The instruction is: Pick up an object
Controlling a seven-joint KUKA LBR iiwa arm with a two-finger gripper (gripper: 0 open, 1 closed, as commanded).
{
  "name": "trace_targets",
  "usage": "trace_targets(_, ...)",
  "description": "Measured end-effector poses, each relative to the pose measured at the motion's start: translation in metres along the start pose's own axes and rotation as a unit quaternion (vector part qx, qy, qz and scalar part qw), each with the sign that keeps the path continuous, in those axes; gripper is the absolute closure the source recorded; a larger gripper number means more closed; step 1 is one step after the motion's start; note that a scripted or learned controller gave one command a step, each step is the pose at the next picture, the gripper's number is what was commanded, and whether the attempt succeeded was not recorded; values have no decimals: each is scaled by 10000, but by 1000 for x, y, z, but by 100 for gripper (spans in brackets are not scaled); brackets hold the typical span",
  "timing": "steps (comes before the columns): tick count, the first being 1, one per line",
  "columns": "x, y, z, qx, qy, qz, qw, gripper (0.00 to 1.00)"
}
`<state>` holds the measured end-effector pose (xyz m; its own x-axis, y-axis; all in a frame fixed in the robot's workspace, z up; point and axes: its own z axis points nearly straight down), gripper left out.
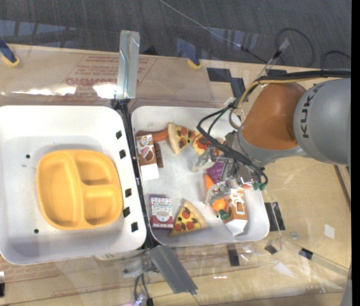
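The right bin holds several toy food items: a pizza slice at the back, another pizza slice at the front, a brown box, a small red-and-white carton, and an orange-and-white packet at the front right. My gripper hangs low over the right side of this bin, among a purple item and orange pieces. The wrist and cables hide its fingertips.
The left bin holds a yellow divided tray. A metal clamp stands at the back between the bins. The arm's orange band and grey body cover the right bin's back right corner.
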<state>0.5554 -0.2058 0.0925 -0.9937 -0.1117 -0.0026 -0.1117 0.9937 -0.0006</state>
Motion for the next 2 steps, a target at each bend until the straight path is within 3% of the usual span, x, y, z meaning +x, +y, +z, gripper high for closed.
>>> trace_targets(1,35,34,0,-4,6,283,9996,0)
trace_targets(2,59,81,1,-9,15,-978,9952,0)
